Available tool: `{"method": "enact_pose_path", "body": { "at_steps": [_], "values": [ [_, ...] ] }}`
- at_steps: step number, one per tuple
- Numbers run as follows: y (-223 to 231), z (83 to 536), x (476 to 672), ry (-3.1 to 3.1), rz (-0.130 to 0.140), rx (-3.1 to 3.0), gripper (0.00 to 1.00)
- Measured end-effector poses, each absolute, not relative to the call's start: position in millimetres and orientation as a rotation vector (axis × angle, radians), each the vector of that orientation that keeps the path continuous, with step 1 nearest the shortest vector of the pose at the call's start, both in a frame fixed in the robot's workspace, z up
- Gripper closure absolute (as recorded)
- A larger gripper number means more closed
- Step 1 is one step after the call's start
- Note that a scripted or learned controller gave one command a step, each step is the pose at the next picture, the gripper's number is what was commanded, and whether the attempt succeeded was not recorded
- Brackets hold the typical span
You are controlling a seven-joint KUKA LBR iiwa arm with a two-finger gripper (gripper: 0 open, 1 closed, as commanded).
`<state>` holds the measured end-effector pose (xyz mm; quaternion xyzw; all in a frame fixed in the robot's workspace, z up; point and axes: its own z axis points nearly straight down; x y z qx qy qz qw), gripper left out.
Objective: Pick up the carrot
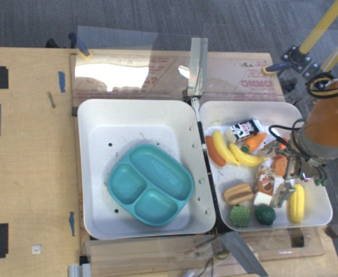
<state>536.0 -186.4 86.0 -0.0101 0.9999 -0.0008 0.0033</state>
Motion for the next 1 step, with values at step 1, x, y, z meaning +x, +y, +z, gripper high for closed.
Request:
{"method": "enact_pose_path", "body": {
  "at_steps": [1],
  "values": [
    [-185.2,98.1,538.6,3.128,-0.005,-0.035,1.00]
  ]
}}
